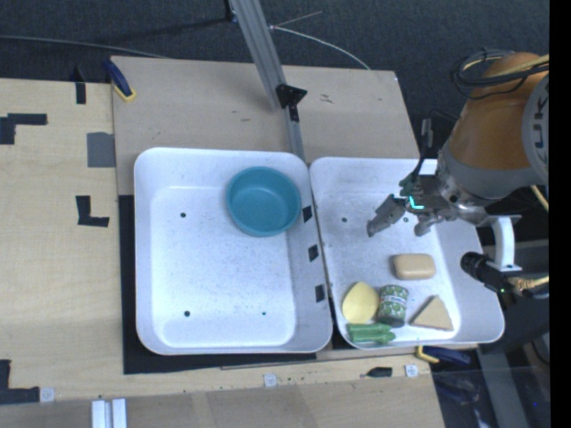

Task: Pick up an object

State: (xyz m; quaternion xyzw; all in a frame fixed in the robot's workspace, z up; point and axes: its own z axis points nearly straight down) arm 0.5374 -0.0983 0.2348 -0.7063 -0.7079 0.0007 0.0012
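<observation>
A: Where is the gripper [403, 220] right now?

B: Right of centre in the frame, above the upper part of the right bin [343, 239]. The arm [495, 141] comes in from the right edge, grey with its orange band at the upper right.

A: Are the fingers together or apart?

B: Apart, as far as I can see: one dark finger points toward the lower left, the other sits a little to its right, with white bin floor between them. Nothing is between them. The view is soft there, so I would not swear to how wide the gap is.

A: And the things it could pick?

B: They are bunched in the lower right part of that bin. A tan block [413, 266] lies just below the gripper, apart from it. Below that, a yellow lemon-like piece [359, 302] touches a small dark can [392, 304], and a tan wedge [433, 314] lies just right of the can. A green piece [370, 333] lies along the bin's lower rim, under the lemon and the can.

A: The other bin?

B: The left bin [178, 275] holds a blue bowl [263, 201] in its upper right corner, upright.
</observation>
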